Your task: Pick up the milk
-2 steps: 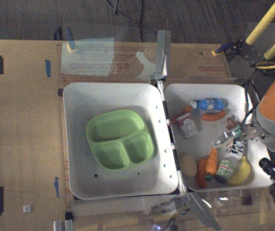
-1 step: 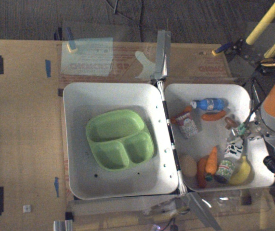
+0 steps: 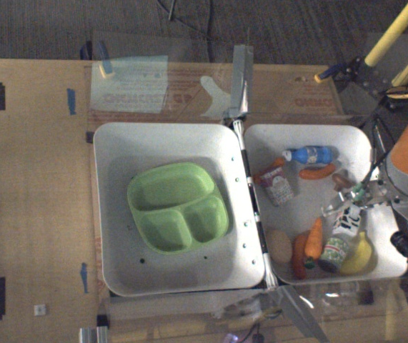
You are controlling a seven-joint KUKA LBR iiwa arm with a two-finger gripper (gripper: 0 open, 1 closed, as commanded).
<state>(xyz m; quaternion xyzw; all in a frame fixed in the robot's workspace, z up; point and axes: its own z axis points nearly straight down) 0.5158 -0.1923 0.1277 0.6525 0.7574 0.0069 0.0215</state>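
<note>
The milk (image 3: 279,189), a small carton, lies tipped near the left wall of the right bin (image 3: 264,138). The end effector (image 3: 351,200) hovers toward that bin's right edge; whether it's spread, I cannot tell. It should come down squarely over the carton, clear of the blue bottle (image 3: 309,154).

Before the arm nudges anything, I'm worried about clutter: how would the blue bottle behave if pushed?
The blue bottle lies on its side, so it would probably roll. It looks like small plastic, likely light and stiff.
</note>
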